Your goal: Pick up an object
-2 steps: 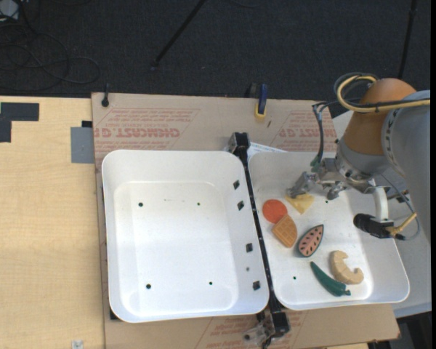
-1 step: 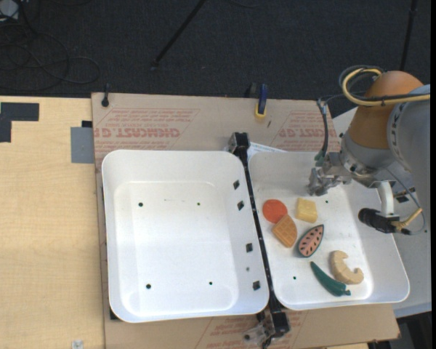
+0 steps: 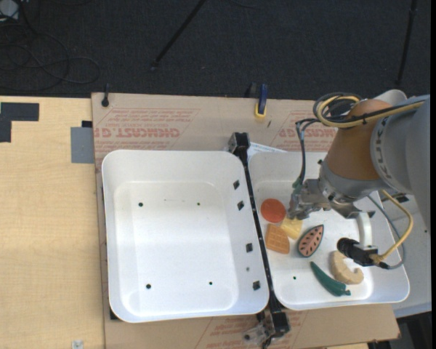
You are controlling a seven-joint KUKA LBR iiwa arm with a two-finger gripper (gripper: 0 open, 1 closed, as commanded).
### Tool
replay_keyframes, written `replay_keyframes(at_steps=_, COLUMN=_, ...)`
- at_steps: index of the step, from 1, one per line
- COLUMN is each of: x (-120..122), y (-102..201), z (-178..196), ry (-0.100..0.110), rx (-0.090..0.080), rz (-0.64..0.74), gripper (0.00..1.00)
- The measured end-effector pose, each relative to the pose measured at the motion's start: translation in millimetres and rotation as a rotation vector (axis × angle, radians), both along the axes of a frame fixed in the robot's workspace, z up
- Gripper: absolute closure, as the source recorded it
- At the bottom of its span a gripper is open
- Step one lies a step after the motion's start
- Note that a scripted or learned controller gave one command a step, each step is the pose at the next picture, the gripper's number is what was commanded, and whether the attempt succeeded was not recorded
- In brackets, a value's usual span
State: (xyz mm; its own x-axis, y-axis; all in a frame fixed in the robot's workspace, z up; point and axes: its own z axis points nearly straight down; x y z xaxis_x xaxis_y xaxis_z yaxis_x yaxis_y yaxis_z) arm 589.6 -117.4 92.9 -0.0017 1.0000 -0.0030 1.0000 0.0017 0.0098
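Right bin (image 3: 392, 291) — green pod (image 3: 328, 279) (lies diagonal).

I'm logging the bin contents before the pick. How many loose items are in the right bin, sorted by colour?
Orange or red: 2, a round disc and a block
Yellow: 1, a wedge
Dark with red centre: 1, an oval slice
Green: 1, a long pod
Tan: 1, a curved piece
Total: 6

Robot lab: bench (image 3: 43, 217), clamped bins (image 3: 174, 231), floor cables (image 3: 29, 42).

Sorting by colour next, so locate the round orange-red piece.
In the camera view the round orange-red piece lies in the right bin near the divider, just above the tan block, left of the tool.
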Motion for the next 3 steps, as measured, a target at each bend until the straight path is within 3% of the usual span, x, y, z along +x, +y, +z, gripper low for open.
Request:
replay_keyframes(at_steps=1, x=46.7, y=91.3, z=102.1, ry=-0.001, rx=0.006, rz=0.009, gripper=1.00)
replay_keyframes(at_steps=2, x=56.2, y=120.7, z=185.2, ry=0.002, rx=0.004, rz=0.002, gripper=1.00)
replay_keyframes(at_steps=3, x=40.9, y=56.0, z=140.0, ry=0.017, rx=0.001, rz=-0.007, gripper=1.00)
